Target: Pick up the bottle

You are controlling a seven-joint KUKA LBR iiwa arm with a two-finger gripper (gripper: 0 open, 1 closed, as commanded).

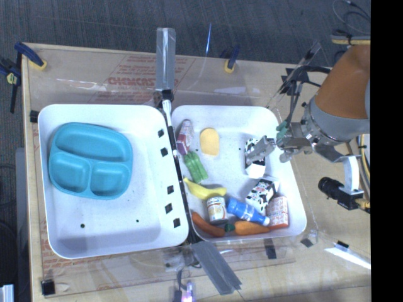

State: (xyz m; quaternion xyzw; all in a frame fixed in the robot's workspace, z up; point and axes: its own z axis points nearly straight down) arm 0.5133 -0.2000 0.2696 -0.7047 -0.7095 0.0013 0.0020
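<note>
The claw (259, 148) hangs over the right bin (236, 114), near its right wall, with a small black-and-white thing (255, 157) right at its tips; whether the claw is apart, together or clamped on that thing I cannot tell, as the fingers blur into it. The bottle (247, 210), blue with a white cap, lies on its side well below the claw toward the near end of the bin, not under it. It is wedged in a crowd: a small jar (216, 209) touches it on the side away from the arm, a carrot (223, 226) lies along the bin's near wall just beyond it, a black-and-white carton (259, 195) sits between it and the claw, and a red-labelled can (279, 211) is just beside its cap. The likely trouble comes from this crowding: a descent onto the bottle could catch the carton or the can instead, or the round body could roll out from the fingers. A banana (203, 189) and a green-and-red bottle-like thing (191, 153) lie farther from the arm; choosing the wrong target is another risk.
</note>
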